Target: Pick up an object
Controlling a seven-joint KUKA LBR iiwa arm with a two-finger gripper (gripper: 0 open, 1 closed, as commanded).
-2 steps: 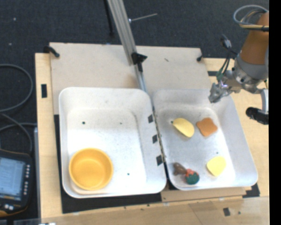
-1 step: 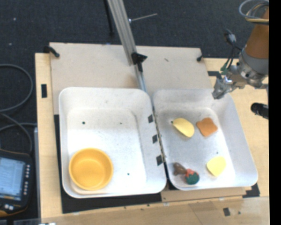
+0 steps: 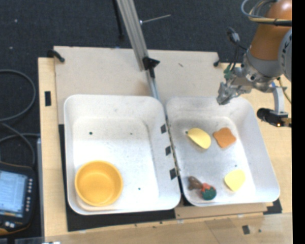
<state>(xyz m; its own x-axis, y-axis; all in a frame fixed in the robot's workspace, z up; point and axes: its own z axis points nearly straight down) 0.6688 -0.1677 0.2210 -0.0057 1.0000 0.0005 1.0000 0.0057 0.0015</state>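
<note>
Camera view puts you above a tan worktop with two white bins. Your end effector hangs over the far rim of the right bin, with nothing between its fingers; you cannot tell whether they are spread or pressed together. In that bin lie a pale yellow oval piece just beside an orange-brown piece, a yellow piece nearer the front, and a small brown, green and red toy. The left bin holds a yellow bowl in its near corner.
</note>
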